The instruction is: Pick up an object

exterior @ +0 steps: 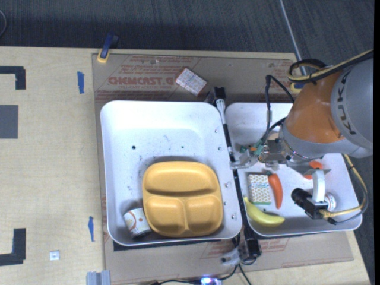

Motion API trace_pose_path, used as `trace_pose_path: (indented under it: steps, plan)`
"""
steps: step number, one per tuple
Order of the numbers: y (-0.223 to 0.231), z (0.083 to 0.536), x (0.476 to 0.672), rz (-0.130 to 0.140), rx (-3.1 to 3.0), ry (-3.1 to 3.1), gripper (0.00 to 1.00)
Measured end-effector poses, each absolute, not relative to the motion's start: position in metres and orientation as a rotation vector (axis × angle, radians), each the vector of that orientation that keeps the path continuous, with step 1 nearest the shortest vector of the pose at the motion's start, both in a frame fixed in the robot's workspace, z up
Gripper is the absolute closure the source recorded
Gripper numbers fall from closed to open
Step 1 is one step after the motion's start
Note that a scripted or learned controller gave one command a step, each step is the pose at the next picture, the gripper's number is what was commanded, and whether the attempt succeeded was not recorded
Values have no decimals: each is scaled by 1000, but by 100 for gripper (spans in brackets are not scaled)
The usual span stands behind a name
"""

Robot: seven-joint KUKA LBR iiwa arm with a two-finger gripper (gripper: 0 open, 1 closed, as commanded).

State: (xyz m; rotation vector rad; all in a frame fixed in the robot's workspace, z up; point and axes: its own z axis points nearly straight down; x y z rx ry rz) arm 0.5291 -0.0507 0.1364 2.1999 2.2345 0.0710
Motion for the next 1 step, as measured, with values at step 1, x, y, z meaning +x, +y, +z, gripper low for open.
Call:
trace_pose_path:
  steps: [1]
  plan:
    - [-52,136,530,72,2201,2236,0]
